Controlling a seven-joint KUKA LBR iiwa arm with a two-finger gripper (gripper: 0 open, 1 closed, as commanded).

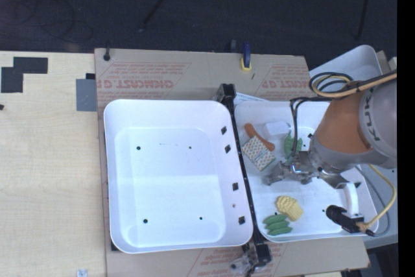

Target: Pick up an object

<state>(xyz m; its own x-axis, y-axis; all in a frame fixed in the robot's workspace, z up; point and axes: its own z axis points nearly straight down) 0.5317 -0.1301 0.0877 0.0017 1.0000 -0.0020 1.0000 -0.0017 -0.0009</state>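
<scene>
**Gripper low in right bin, among toy food, nothing seen held**

Pale wood tabletop (45, 172) carries a cardboard sheet (162, 74) with both bins on it. Left bin (168, 185) is the bigger open floor. Right bin (314, 201) holds all the pickable things. Grey-orange arm (350, 133) reaches in from the right, over the bin's right half. Gripper (285, 173) sits low, mid-bin. Cannot tell how wide the jaws stand, and nothing shows between them.

Candidates:
- Checkered tan block (257, 152), just left of the gripper, touching or overlapping the orange carrot-like piece (253, 133). Looks light, stiff and flat, so take it across the short sides.
- Yellow corn cob (289, 207), near the gripper on the front side. Likely light plastic, rounded and a bit slippery, so grasp across the middle.
- Green pea pods (277, 224), touching the corn, close to the front rim. Thin and low, so a hard pinch.
- Green piece (289, 143), just behind the gripper. Too small to name.

Room: the block lies near the divider wall between the bins, so it is tight on that side. Corn has bare floor to its right. Straight-up lift looks free.
</scene>
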